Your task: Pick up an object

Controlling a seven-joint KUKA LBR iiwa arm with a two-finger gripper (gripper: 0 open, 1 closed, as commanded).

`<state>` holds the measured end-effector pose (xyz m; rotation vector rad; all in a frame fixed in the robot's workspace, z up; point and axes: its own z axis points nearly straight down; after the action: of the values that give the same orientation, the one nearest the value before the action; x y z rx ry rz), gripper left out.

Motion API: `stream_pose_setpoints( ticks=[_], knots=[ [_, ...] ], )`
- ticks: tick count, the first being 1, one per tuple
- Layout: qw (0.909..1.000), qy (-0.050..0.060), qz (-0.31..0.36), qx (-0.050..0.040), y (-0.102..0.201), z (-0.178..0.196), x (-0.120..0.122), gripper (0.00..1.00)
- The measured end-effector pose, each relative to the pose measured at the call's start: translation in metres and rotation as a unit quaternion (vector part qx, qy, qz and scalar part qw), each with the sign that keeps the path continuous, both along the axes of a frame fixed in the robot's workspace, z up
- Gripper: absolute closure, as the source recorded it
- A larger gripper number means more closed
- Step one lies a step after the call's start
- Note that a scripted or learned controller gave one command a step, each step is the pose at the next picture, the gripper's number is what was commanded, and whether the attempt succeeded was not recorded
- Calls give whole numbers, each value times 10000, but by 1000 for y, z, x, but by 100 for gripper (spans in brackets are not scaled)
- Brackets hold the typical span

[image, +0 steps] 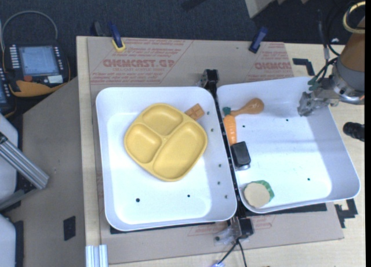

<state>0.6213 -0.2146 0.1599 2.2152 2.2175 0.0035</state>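
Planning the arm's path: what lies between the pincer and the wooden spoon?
In the camera view, just bare white bin floor lies between the pincer and the wooden spoon.

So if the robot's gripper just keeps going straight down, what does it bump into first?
Most likely the bare floor of the right shallow white bin. The two-finger gripper points down near its far right corner, apart from the toys along the divider, though depth is hard to judge.
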Motion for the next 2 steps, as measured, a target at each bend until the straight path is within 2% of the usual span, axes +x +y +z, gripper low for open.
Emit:
stream_pose_setpoints(
  ticks=[1,2],
  knots=[
    [10000,-11,-1,-3,-5,64,-1,100],
    [10000,-5,0,0,-6,111,1,100]
  ],
)
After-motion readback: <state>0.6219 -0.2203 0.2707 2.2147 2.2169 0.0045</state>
